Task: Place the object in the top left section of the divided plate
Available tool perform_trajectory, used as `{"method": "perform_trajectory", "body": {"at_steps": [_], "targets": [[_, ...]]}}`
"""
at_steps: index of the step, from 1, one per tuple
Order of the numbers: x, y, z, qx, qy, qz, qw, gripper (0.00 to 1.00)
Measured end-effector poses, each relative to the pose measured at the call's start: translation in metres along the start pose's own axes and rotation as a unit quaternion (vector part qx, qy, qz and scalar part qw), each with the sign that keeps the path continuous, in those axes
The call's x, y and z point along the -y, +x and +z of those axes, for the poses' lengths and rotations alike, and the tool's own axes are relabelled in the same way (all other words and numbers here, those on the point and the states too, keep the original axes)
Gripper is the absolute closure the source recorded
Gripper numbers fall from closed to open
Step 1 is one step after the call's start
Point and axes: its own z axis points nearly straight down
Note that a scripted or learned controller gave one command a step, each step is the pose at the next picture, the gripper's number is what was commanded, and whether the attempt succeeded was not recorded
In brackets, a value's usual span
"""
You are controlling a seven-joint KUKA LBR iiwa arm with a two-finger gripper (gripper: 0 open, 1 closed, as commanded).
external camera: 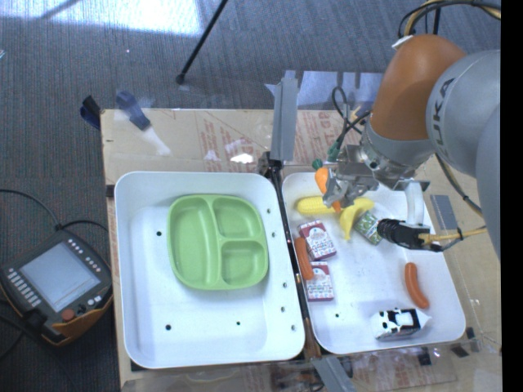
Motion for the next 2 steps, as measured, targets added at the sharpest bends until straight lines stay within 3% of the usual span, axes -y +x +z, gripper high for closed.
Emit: {"method": "perform_trajectory", "body": {"at_steps": [1, 2], "targets": [[-0.0239, 0.0617, 0.0334, 0.000, -0.001, -0.173, 0.9849, 1.00], [-0.0240, 0.0616, 0.0332, 0.000, -0.001, -0.173, 0.9849, 0.00]]}}
